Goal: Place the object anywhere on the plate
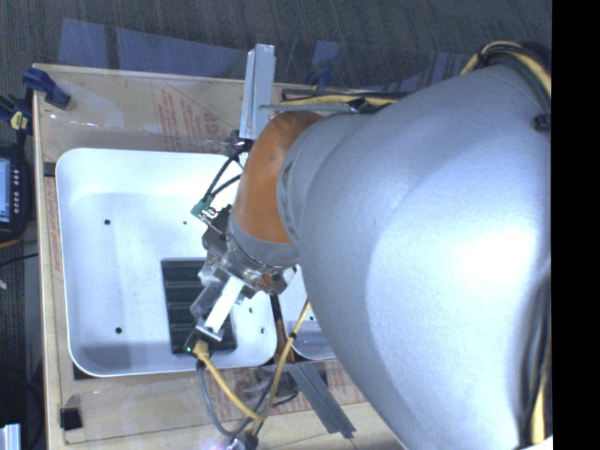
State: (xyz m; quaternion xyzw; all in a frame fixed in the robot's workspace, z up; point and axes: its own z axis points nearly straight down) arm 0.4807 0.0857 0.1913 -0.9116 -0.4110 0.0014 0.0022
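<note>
Under arm — dark ribbed obj, half-hidden

Pale bench; white bin on it; second bin just beside.

1. I log a shallow white bin with two small dark dots on its floor.
2. It sits on a pale wooden bench with faint red print.
3. A blue clamp is at the bench's far left corner.
4. A black device with a screen stands beside the bench's left edge.
5. Grey carpet lies beyond.
</note>
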